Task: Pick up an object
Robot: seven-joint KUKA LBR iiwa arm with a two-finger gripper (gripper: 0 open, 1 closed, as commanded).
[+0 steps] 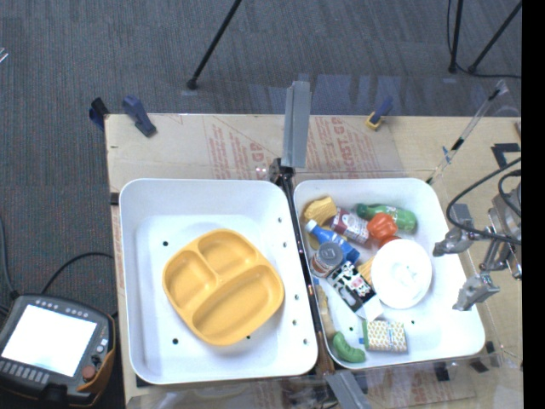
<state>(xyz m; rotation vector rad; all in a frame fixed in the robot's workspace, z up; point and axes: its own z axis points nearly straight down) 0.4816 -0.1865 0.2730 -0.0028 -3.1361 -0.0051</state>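
Off past the right-hand white plastic bin (443,228), the metal two-finger gripper (468,269) is parked wide, nothing held; approach not begun, a target among the toys gets picked next.

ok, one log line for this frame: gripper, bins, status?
gripper open, by right bin's right rim, holding nothing | right bin: white plate among toys | left bin: yellow tray | no pick yet

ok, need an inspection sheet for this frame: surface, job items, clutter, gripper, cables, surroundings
surface: bench bearing left bin and right bin.
job's things: yellow divided plate in left bin; white round dish, small toys and packets in right bin.
clutter: blue clamp at bench's back left corner.
grippers: gripper at right bin's right edge, holding nothing.
cables: black cable by the arm.
surroundings: teach pendant on carpet, tripod legs behind.
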